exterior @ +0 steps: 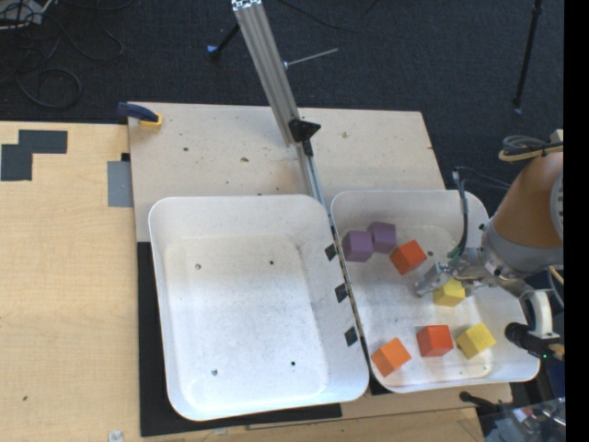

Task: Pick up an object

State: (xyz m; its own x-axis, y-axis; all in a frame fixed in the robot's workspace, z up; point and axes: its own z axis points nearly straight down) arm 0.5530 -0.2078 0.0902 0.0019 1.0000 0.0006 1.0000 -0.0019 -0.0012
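- Right bin (479,373), white shallow plastic with rounded corners, holds seven small blocks: two purple, two orange, one red, two yellow.
- Purple blocks (369,240) touch each other near the bin's upper left; an orange block (408,257) sits just beside them to the lower right.
- Gripper (440,281) reaches in from the right, low over the bin middle, its metal tip right at a yellow block (450,293); cannot tell how wide the fingers stand or whether the block is really between them.
- That yellow block lies mid-bin, just below and right of the upper orange block.
- Near the front wall: a second orange block (392,355), a red block (434,341) and a second yellow block (476,340) in a loose row, apart from each other.
- Arm (534,212): grey with orange band, bulky, overhanging the bin's right rim.
- Left bin (184,238), same white plastic, speckled with dark marks.
- Black clips (340,292) sit along the seam where the two bins meet.
- Counter (221,145) is pale wood board, scuffed, with small holes; a blue-and-yellow clamp (140,113) at its far left corner.
- Aluminium extrusion post (269,63) leans up from behind the bins, with a checkered tag at its top; no readable writing.
- Dark carpet floor behind, cables lying on it.
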